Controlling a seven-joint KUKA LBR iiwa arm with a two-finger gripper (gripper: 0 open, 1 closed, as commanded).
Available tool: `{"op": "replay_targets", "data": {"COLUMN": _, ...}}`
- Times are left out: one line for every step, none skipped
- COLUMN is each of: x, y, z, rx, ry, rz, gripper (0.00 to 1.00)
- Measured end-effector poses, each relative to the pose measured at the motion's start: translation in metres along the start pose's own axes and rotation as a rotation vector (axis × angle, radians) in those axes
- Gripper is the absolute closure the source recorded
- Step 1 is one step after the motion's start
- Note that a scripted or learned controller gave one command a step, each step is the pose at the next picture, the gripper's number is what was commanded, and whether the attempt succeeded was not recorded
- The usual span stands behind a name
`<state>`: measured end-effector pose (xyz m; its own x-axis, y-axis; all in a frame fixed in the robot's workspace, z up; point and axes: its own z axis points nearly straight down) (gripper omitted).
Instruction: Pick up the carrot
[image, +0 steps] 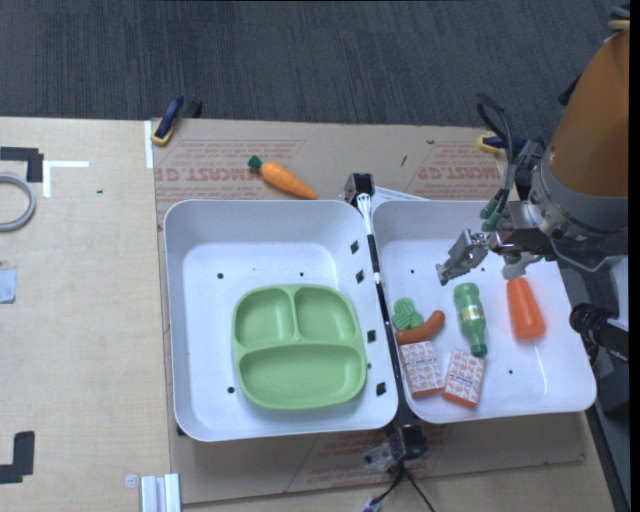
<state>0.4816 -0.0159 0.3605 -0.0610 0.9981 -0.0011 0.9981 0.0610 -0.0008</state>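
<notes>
An orange carrot (285, 178) with a green top lies on the cardboard behind the left bin (190, 300), outside both bins. My gripper (458, 260) hangs over the back of the right bin (560, 385), far to the right of that carrot. It is just above a green bottle (468, 316), with nothing visibly held. A plain orange tapered object (524, 307) lies to the right of the bottle, below the wrist.
A green divided plate (298, 346) sits in the left bin. The right bin also holds a green leafy toy (406, 313), a small sausage (422, 327) and two red-and-white cartons (421, 367) (463, 378). A blue clamp (168, 118) grips the cardboard's back left corner.
</notes>
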Motion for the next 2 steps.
{"op": "replay_targets", "data": {"x": 0.005, "y": -0.003, "z": 0.139, "rx": 0.0, "ry": 0.001, "rz": 0.025, "gripper": 0.0}}
{"op": "replay_targets", "data": {"x": -0.028, "y": 0.06, "z": 0.169, "rx": 0.0, "ry": 0.001, "rz": 0.112, "gripper": 0.0}}
